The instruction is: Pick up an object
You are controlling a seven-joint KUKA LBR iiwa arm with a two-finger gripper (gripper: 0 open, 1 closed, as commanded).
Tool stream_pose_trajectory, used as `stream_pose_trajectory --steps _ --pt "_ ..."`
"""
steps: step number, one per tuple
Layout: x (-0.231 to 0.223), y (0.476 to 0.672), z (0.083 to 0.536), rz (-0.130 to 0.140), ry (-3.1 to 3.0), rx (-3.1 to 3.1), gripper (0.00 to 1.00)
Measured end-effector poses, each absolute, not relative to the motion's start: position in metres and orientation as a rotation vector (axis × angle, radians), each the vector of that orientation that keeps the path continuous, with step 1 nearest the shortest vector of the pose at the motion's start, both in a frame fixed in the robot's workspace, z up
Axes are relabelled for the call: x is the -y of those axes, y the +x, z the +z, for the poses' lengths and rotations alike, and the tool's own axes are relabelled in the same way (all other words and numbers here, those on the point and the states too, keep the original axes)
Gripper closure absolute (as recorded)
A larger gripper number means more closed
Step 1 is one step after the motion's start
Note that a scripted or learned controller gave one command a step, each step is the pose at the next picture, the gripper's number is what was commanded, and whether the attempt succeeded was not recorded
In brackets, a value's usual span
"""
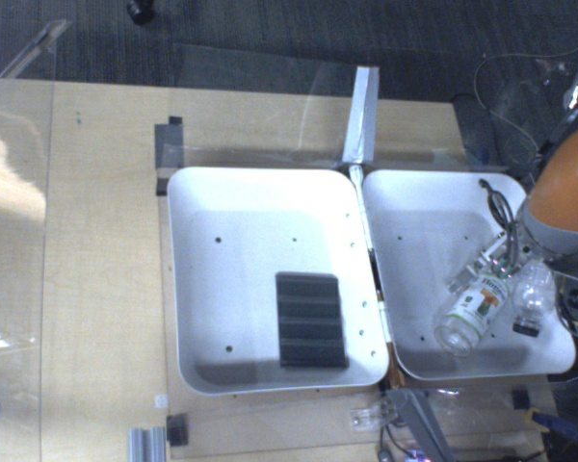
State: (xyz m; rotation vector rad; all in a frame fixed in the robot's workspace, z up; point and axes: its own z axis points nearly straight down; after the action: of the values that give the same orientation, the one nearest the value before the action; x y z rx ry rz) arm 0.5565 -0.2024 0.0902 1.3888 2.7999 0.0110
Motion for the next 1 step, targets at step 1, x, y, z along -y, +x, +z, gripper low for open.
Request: stream_pose_trajectory --steps 1 --pt "0.2007 0.5597 0.1028 0.018 1.385 -2.793 1.00"
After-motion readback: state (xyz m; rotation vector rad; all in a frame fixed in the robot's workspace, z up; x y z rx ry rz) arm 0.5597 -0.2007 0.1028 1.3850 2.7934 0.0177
